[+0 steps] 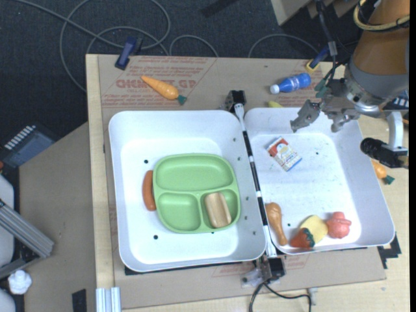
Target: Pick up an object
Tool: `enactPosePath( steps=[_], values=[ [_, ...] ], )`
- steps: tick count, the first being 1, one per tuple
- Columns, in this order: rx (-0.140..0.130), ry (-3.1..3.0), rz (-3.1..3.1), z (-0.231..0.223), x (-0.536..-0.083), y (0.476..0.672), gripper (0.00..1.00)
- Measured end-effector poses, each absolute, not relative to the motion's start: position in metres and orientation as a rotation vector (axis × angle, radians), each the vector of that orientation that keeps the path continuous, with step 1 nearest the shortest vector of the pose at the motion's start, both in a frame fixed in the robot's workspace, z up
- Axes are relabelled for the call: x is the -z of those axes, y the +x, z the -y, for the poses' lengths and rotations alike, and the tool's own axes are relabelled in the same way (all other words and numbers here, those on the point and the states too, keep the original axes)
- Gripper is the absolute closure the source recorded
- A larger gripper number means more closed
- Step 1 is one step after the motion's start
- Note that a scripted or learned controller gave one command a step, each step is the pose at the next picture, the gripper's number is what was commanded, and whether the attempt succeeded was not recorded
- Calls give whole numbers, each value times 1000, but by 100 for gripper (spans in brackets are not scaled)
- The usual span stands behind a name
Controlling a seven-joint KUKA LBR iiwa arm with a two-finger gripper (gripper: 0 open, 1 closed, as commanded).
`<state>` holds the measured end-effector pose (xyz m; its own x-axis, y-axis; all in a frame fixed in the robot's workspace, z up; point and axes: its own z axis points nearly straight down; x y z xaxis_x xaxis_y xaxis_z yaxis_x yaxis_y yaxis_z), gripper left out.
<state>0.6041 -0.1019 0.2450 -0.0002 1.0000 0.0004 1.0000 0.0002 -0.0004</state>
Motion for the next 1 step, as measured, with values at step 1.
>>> enactPosePath(
  steps=[1],
  values=[
    [-4,-2220,2218,100,-98,606,0]
  ],
)
